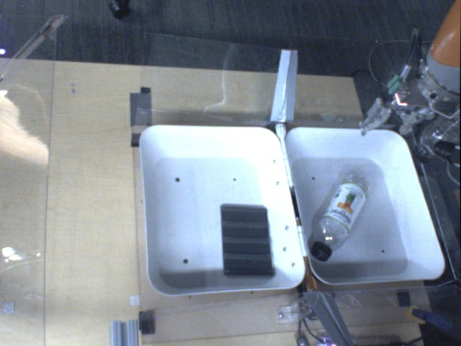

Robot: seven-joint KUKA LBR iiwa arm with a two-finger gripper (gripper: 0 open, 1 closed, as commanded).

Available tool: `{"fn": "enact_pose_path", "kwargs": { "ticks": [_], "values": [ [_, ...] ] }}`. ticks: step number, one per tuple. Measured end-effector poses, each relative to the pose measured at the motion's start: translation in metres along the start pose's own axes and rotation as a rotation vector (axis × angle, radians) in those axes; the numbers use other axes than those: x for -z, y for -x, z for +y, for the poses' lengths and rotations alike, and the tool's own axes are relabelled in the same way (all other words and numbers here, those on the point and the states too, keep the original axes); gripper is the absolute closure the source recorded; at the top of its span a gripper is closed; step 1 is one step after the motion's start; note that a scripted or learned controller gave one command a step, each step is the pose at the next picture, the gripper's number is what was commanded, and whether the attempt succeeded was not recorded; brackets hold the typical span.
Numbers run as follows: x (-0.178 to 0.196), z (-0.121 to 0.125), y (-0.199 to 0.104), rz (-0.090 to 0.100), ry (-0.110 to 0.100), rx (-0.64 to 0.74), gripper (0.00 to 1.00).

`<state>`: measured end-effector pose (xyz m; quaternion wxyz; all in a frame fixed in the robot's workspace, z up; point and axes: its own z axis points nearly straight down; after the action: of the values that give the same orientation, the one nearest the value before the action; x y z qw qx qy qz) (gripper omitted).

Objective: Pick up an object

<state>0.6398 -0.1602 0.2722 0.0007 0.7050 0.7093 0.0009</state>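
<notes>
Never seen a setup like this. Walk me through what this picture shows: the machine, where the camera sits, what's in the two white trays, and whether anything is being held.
The picture comes from one camera fixed above a wooden bench, looking down at a slant. The machine is a robot arm, grey with an orange band, reaching in at the upper right edge. At its tip is its gripper, a two-finger claw, hanging over the far rim of the right bin; nothing shows between its fingers, so nothing is held. Two shallow white bins sit side by side. The left bin holds a dark ribbed rectangular block lying flat near its front. The right bin holds a clear plastic bottle with a label and a dark cap, lying on its side, cap towards the front left corner.
</notes>
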Motion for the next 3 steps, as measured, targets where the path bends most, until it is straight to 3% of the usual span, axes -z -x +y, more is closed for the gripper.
{"fn": "enact_pose_path", "kwargs": {
  "ticks": [1, 2, 3],
  "values": [
    [-0.131, -0.062, 0.03, 0.0, 0.0, 0.072, 0.0],
    [-0.183, -0.091, 0.017, -0.003, 0.01, 0.337, 0.0],
    [-0.182, -0.075, -0.023, -0.005, 0.012, 0.45, 0.0]
  ]
}}
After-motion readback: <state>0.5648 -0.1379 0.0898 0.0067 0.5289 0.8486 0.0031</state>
